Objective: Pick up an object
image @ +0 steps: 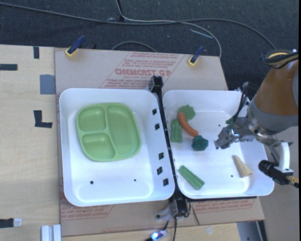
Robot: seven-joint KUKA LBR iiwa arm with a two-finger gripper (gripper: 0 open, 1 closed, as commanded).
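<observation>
Two shallow white bins sit side by side on a cardboard sheet (140, 69) laid over the table (20, 134). The left bin (70, 185) holds a green divided plate (109, 132), lying flat toward its far half.

The right bin (261, 187) carries the small toy foods. Near its far left corner lies a leafy green piece (186, 112), with an orange carrot-like stick (187, 125) slanting just below it and touching a pale green ridged piece (176, 131) that lies along the divider side. A dark green broccoli head (200, 143) rests just beside the carrot's lower end, near the bin's middle. A flat green stick (191, 177) lies by the near left corner, and a tan cone (243, 165) lies toward the near right corner.

The arm (276, 97) leans in over the right edge of that bin. Its gripper (226, 139) hangs low over the bin floor, between the broccoli and the cone, touching neither. The fingers look slightly apart, with nothing between them.
</observation>
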